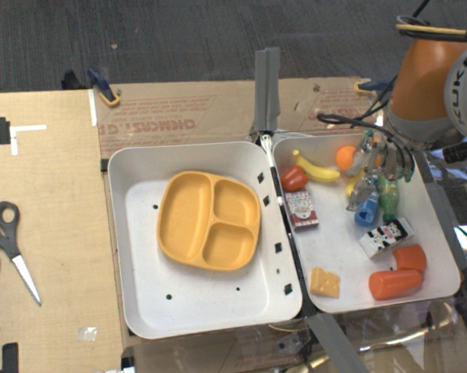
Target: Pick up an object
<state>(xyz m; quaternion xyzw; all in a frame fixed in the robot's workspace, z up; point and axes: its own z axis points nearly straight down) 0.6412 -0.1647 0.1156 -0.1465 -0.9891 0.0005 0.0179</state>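
The right bin holds several small objects. A yellow banana, an orange ball and a red pepper lie at its far left. A red and white carton sits below the pepper. My gripper hangs low over the bin's middle, directly above a blue object and beside a green object. A black and white patterned box, an orange-red cylinder and a cheese wedge lie nearer the front.
The left bin holds a yellow divided plate. Scissors lie on the wooden bench at far left. A grey divider bar stands between the bins at the back.
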